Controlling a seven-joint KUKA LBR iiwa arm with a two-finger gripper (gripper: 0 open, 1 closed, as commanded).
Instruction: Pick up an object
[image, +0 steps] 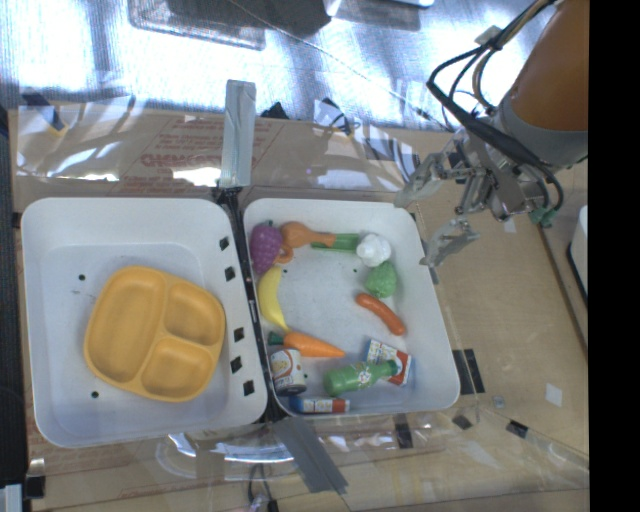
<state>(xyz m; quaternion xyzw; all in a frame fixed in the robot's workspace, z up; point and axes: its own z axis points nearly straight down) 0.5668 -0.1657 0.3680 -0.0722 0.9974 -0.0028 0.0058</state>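
Note:
The right bin (425, 300) holds several toy foods: purple grapes (265, 243), a yellow banana (271, 298), a carrot (312, 346), a white garlic bulb (374, 248), a green broccoli piece (381, 279) and an orange sausage (381, 313). Along its front lie a small can (288, 370), a green bottle (357, 377) and a small carton (390, 362). My gripper (433, 214) hangs open over the bin's far right corner, just outside the rim. Nothing sits between its fingers.
The left bin (50, 250) carries a yellow divided plate (153, 331). A small red and white tube (320, 405) lies at the right bin's front wall. An orange and green vegetable (318, 239) rests along the back. Cables trail from the arm at upper right.

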